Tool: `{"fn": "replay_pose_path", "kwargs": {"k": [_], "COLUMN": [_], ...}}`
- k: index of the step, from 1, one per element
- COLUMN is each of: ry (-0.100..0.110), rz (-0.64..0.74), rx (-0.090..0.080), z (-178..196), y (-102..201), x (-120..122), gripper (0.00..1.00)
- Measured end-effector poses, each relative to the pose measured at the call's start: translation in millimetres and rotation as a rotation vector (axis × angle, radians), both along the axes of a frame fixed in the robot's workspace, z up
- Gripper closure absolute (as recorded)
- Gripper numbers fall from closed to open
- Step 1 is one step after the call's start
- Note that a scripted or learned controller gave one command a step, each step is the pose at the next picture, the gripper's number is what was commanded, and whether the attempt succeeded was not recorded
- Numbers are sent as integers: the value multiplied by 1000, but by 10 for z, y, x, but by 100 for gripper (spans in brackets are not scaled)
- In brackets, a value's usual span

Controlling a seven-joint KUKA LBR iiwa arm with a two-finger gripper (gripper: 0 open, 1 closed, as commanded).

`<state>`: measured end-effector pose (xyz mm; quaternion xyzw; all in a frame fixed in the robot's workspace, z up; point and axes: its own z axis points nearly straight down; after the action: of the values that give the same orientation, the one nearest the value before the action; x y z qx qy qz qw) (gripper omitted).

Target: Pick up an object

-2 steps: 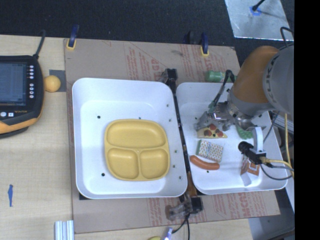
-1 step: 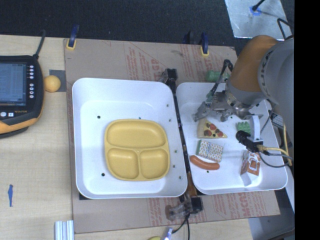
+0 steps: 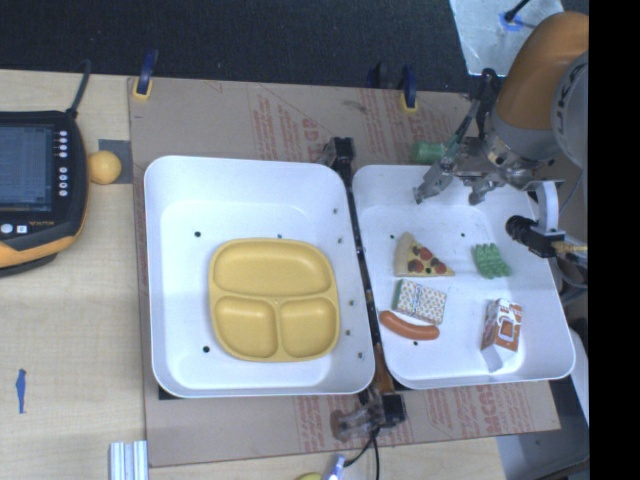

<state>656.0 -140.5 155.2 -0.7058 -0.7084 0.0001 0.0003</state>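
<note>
In the right bin (image 3: 540, 368) lie a pizza slice (image 3: 418, 258), a green ridged piece (image 3: 490, 260), a patterned square packet (image 3: 420, 300), a sausage (image 3: 408, 326) and a small red-and-white carton (image 3: 502, 326). My gripper (image 3: 453, 189) hangs over the bin's far part, above and behind the pizza slice. Its two fingers stand spread apart, with nothing between them. The left bin (image 3: 170, 268) holds a yellow three-compartment plate (image 3: 272, 298).
A teach pendant (image 3: 35, 188) lies on the bench at far left, with a yellow ball (image 3: 104, 166) beside it. Clamps (image 3: 342, 153) sit at the seam between the bins, front and back. A small green item (image 3: 430, 152) sits just behind the right bin.
</note>
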Motion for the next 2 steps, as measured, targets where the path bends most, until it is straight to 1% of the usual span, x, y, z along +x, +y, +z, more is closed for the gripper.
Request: {"fn": "replay_pose_path", "kwargs": {"k": [1, 2], "ry": [5, 4], "rz": [2, 1], "rx": [0, -1], "z": [-643, -636], "y": [401, 311], "x": [-335, -555], "gripper": [0, 0]}}
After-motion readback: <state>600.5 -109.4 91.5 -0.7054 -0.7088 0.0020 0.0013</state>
